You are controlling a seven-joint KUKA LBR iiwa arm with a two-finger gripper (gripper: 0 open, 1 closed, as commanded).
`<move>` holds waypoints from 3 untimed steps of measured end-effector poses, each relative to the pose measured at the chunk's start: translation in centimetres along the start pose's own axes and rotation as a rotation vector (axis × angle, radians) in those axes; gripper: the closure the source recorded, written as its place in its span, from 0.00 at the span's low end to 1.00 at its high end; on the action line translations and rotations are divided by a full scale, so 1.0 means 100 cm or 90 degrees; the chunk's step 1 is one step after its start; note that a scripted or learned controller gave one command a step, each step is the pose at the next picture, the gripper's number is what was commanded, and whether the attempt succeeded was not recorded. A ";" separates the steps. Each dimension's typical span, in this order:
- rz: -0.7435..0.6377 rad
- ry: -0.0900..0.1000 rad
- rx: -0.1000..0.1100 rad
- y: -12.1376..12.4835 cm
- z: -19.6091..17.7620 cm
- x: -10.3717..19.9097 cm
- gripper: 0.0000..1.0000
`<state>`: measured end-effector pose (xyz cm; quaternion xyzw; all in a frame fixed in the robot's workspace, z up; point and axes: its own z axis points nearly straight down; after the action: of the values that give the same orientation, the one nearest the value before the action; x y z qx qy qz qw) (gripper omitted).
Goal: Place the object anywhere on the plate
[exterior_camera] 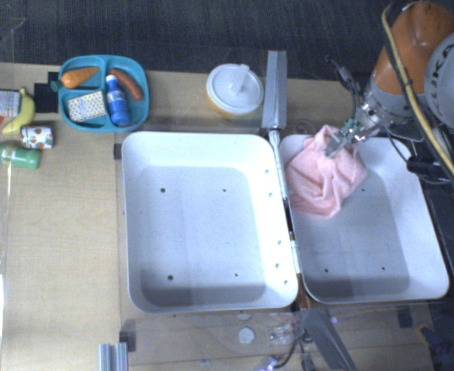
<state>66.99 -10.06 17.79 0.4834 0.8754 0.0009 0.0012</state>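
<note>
step in hand: grasp. jaws [341, 142] pinched on top fold of pink cloth [324, 178], soft and crumpled, bunched at far-left corner of right bin [412, 280]. next move, by judgement: lift clear, then carry to plate [103, 91], blue, divided, rigid, at far-left table [49, 269] edge, already loaded with toy food.
</note>
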 end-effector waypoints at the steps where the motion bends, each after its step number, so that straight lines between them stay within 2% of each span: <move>1: -0.002 0.000 0.000 0.003 -0.044 0.000 1.00; 2: -0.256 0.002 0.001 0.021 -0.032 0.047 1.00; 3: -0.508 0.001 -0.001 0.042 -0.042 0.090 1.00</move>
<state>65.79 -0.24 21.94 0.1052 0.9944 0.0012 0.0010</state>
